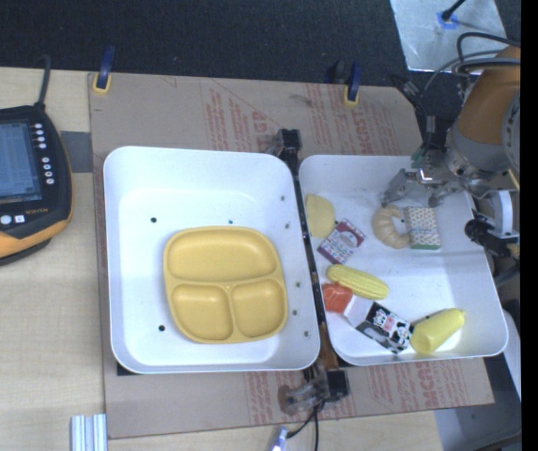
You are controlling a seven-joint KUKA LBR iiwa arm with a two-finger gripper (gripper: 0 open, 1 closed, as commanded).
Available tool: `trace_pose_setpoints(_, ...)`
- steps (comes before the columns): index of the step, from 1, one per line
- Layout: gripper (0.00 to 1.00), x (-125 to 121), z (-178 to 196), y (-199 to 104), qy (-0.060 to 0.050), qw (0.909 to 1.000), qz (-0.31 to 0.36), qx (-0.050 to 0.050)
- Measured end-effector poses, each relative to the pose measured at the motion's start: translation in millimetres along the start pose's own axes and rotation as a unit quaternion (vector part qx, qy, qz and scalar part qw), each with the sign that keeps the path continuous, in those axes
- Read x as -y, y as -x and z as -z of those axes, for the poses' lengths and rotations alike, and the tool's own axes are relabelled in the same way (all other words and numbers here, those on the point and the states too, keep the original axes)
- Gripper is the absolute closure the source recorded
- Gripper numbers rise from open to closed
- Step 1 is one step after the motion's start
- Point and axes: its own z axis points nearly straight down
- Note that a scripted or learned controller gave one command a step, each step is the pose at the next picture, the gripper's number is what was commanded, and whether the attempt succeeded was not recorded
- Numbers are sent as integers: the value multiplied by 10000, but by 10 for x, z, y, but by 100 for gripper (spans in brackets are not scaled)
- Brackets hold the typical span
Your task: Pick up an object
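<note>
near the front rim of the right bin (494,346) lie a yellow lemon (436,331) and a black-and-white card (382,326), with corn (358,280) behind. my tool (422,188) hangs spread open above the bin's back part, gripping nothing, just beside a bagel (391,227). left bin (128,252) holds a yellow tray (224,284), with bare floor around.
</note>
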Motion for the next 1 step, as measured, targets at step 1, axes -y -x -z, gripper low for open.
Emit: trace_pose_setpoints(1, 0, 345, -45, -451, -21, 10000, 5, 9)
